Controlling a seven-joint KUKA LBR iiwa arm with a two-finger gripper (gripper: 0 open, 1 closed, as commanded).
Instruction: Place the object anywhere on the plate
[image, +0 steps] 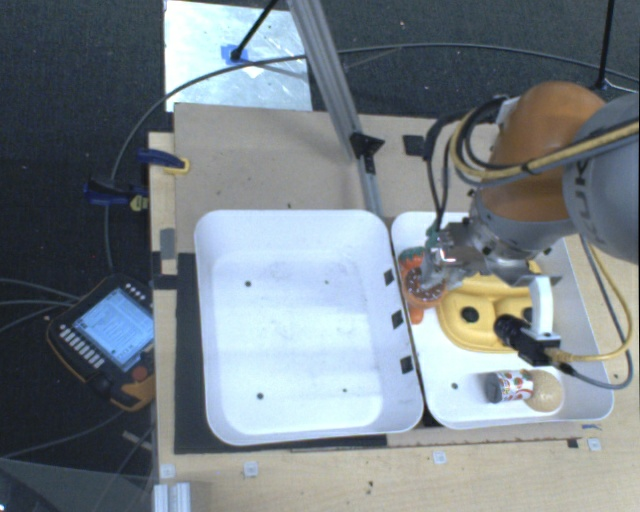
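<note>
In the camera view, a yellow plastic plate with a rounded, moulded shape (483, 313) is seen lying in the right-hand shallow white bin (455, 405), just below and partly beneath the grey arm's wrist. A small round object with an orange and reddish, speckled surface (420, 280) is seen near the left wall of that bin, touching or just beside the plate's left edge; its exact form is hard to make out. The gripper (441, 262) is positioned directly over this object, and whether the jaws are spread or closed cannot be told, since they are masked by the wrist housing. A small bottle with a printed label and a tan cap (522, 388) is laid on its side near the bin's front. The left-hand white bin (300, 320) sits alongside on the counter (260, 160).
</note>
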